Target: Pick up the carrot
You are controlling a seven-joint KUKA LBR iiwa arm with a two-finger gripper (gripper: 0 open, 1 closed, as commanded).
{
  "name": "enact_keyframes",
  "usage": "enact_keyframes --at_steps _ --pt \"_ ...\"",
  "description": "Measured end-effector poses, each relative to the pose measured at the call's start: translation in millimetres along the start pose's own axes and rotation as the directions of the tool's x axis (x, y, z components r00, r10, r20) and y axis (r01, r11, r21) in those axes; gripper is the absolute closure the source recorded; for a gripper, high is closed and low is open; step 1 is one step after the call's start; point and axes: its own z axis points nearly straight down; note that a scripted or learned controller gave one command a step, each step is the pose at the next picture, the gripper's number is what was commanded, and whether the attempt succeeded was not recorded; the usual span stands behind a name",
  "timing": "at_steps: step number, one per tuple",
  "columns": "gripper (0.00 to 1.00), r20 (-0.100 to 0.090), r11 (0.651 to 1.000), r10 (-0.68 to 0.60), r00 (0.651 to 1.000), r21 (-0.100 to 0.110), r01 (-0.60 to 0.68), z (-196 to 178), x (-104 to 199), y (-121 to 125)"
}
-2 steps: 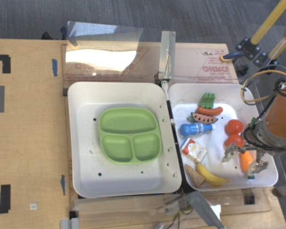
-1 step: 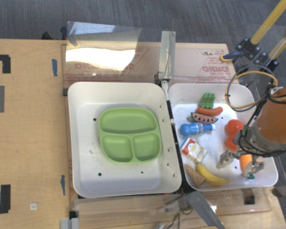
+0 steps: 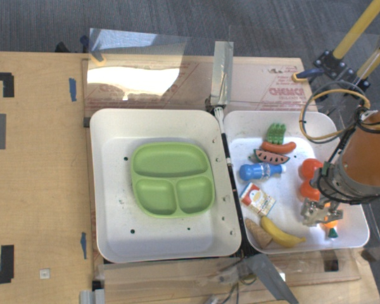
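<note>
Spanning the bench (image 3: 38,170) side by side, 2 shallow white bins. Filling much of the left bin (image 3: 107,170), a green plate (image 3: 173,178) with 3 compartments. Reaching in over the right bin (image 3: 285,195) from the right, the grey arm (image 3: 367,160) with its orange band, cables looping above it. Hanging low over the bin's front right corner, the gripper (image 3: 318,215), just beside the carrot (image 3: 332,221); impossible to tell whether open or closed, or whether it has hold of anything. Lying along the front wall, a yellow banana (image 3: 280,232), its left end against a brown bready piece (image 3: 258,232). Crowding the middle, a blue bottle (image 3: 261,170) on its side, a red sausage (image 3: 278,147) over a watermelon slice (image 3: 269,156), and a green block (image 3: 276,132) near the back. Sitting just behind the gripper, close to the arm, a red tomato (image 3: 310,168). Resting between bottle and banana, a small white and red carton (image 3: 258,199). Smallest of all, the carrot, orange with a green tip, in the front right corner, partly hidden by the gripper.
</note>
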Motion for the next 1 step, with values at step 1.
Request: enact_keyframes --at_steps 1 --pt "0.00 0.000 1.000 0.000 1.000 -0.002 0.000 0.7 0.0 0.5"
